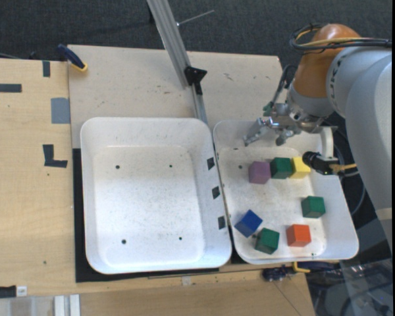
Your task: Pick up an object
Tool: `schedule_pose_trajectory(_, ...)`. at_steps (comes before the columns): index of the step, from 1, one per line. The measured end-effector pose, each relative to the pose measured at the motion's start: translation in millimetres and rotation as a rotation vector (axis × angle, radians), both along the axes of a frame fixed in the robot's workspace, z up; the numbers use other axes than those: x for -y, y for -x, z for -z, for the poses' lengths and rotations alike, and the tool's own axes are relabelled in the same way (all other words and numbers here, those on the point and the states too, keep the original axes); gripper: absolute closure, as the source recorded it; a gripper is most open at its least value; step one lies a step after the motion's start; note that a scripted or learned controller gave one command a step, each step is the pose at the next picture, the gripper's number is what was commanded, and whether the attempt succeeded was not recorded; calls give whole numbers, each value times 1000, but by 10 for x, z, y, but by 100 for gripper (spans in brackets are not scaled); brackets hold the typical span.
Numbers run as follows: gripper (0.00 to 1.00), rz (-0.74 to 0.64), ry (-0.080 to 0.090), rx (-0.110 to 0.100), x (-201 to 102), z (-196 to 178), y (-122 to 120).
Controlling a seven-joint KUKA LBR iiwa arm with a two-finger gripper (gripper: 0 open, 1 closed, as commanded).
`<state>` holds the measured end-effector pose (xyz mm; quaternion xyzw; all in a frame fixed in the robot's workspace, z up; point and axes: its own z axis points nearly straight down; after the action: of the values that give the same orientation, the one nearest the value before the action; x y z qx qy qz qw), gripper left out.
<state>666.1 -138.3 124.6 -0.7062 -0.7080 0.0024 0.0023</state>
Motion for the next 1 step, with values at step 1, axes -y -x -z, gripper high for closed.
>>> schedule_pose_trajectory(1, 0, 0, 0, 1, -14, 355, 13)
